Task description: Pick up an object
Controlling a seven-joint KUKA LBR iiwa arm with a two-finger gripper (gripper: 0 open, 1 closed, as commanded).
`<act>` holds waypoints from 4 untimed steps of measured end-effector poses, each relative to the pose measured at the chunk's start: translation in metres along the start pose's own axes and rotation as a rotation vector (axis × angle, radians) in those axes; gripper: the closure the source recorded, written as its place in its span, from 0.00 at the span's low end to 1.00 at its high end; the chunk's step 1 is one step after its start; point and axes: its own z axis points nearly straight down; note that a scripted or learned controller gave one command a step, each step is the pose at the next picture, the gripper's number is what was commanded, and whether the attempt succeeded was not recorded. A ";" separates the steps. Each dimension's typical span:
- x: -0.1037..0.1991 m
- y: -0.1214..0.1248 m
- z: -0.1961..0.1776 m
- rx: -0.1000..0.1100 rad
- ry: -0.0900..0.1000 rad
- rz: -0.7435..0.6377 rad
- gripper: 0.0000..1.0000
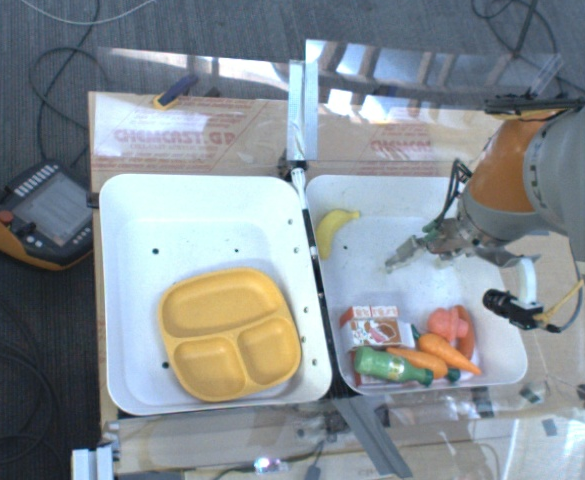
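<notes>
Hovering our jaws (402,256) over bare floor in the right bin (412,213), we cannot tell whether they are parted or closed; nothing is sitting between them. Nearest, toward the bin's far-left corner, a banana (334,228) is lying. Along the bin's near wall, a carton (373,325), bottle (392,366) and carrot (434,356) are crowding together, so a descent there is risking a glancing, empty grab.
</notes>
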 end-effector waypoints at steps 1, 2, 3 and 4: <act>0.022 -0.012 -0.001 -0.004 -0.002 0.147 0.00; -0.015 0.082 0.003 0.004 0.002 0.088 0.00; -0.032 0.046 -0.001 -0.003 0.010 0.053 0.00; -0.035 -0.023 -0.049 0.012 0.004 0.027 0.00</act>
